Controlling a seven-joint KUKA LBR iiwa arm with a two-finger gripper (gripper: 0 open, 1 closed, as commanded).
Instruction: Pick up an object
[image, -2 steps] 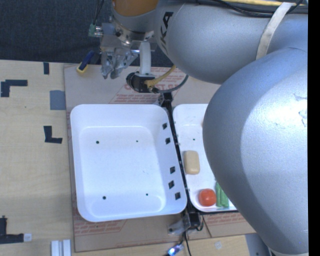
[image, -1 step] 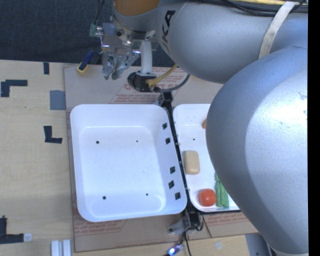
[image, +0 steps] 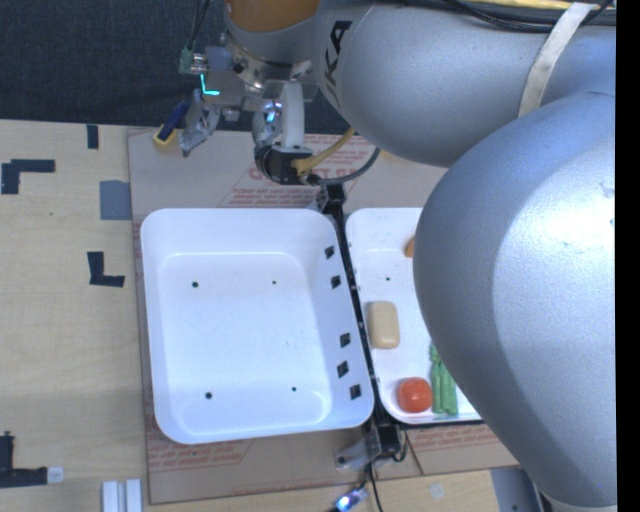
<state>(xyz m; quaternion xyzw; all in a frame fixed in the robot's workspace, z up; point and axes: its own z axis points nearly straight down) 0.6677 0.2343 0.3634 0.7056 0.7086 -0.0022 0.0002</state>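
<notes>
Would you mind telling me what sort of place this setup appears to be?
Most likely a robotics lab's bin-picking test bench, not a home or shop. Two shallow white bins sit on a taped cardboard mat, a grey arm looms over them, and the right bin holds small toy-like props: a tomato and a beige block.

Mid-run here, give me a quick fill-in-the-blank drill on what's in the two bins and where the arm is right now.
1. The red tomato lies in the ____ bin.
2. Just above the tomato in the view lies a pale ____ block.
3. The green vegetable lies to the ____ of the tomato in the view.
4. The arm covers part of the ____ bin.

Missing words: right; yellow; right; right
</notes>
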